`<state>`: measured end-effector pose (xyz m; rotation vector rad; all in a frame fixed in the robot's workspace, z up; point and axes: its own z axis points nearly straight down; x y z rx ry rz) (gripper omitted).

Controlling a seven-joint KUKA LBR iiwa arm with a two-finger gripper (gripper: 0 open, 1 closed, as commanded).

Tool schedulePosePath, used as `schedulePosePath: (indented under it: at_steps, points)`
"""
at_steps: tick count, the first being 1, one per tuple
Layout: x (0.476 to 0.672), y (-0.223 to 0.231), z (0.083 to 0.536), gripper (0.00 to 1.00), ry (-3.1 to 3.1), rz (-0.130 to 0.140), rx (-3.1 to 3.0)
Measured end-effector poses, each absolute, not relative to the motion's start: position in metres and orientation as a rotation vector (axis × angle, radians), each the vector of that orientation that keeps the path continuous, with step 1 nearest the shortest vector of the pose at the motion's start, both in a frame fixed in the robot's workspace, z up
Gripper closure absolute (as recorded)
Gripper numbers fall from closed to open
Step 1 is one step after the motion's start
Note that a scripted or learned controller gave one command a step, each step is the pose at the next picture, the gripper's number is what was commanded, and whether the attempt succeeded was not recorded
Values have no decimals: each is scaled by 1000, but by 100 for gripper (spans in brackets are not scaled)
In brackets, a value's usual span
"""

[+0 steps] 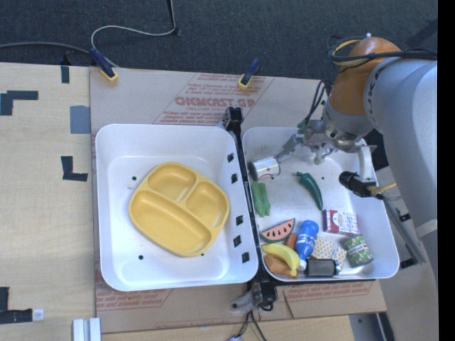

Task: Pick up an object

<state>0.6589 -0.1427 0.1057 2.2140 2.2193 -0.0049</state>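
Note:
My gripper (304, 148) hangs over the far end of the right bin (377, 212), low above the floor. Just left of it lies a small silver cylinder (264, 166), close to the gripper but not visibly held. A dark green pepper (311, 187) lies just in front of the gripper. A green pod (261, 197) rests by the bin's left wall. At the near end are a watermelon slice (278, 229), a banana (279, 251), a blue bottle (307, 237), a red and white box (342, 222) and a green lump (357, 249).
The left bin (114, 212) holds a yellow divided plate (179, 207). A black clamp strip (240, 190) runs along the wall between the bins. The grey arm (402, 119) covers the right bin's far right corner. A small black item (321, 267) lies by the near wall.

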Motion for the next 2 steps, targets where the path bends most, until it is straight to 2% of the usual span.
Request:
schedulePosePath:
  at_steps: [1,2]
  points:
    - [659,-142,116,100,2221,-4,2213]
    - [659,-142,115,0,2221,-6,2213]
